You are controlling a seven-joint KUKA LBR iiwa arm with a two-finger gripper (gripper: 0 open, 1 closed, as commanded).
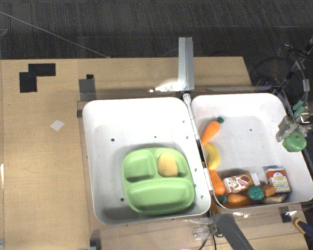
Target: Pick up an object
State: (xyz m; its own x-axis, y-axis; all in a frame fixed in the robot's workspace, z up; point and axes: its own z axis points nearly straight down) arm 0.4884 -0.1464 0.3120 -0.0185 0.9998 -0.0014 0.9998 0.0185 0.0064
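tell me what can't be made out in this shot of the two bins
- Gripper, camera view: small and blurred at the right bin's far edge; whether the green round thing sits between its fingers is unclear.
- Small cartons: label print too small to read.
- Pile at the right bin's near wall: items overlap, so their shapes are partly hidden.
- Yellow item on the green tray: too blurred to identify.

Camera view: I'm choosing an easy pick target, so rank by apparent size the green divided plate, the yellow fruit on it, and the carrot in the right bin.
1. green divided plate, clearly largest.
2. yellow fruit and carrot: too alike to rank.
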